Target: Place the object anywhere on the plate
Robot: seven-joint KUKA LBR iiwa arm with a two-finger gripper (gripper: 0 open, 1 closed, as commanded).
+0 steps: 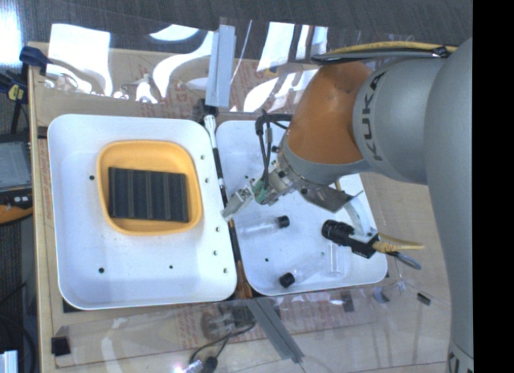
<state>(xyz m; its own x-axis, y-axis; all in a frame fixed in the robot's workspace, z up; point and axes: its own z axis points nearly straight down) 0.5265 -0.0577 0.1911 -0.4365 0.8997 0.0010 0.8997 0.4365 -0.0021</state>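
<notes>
A yellow plate (149,152) lies in the left bin (72,251), with a dark ribbed rectangle (149,193) covering its middle. My gripper (246,197) hangs low over the left part of the right bin (265,142), close to the wall between the bins. Something small and greenish (262,194) shows at the gripper; whether it is held cannot be made out. A clear vial with a black cap (271,223) lies on the bin floor just below the gripper. A second black-capped vial (291,276) rests near the front edge.
Another clear vial (336,260) lies at the front right of the right bin. The arm's grey and orange wrist (337,122) covers the bin's upper right. A grey metal bar (220,66) stands behind the bins.
</notes>
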